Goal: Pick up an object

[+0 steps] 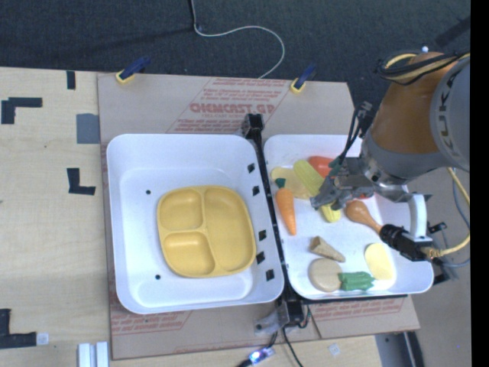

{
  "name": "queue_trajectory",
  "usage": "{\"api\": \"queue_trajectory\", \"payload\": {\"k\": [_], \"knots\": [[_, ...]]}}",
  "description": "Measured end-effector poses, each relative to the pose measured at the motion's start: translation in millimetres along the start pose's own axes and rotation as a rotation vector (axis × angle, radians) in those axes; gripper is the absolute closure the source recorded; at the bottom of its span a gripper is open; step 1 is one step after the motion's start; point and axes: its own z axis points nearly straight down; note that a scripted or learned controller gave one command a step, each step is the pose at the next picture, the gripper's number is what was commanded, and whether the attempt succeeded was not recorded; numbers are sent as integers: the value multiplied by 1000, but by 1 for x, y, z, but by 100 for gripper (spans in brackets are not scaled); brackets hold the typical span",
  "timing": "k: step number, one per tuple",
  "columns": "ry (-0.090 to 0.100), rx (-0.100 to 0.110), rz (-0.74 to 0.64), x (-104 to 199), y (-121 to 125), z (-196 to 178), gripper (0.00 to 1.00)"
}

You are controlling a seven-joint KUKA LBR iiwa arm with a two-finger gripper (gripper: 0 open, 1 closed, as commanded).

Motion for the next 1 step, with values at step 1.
{"api": "queue_trajectory", "payload": {"k": [1], "knots": [[-2, 1, 2, -6, 1, 7, 100]]}}
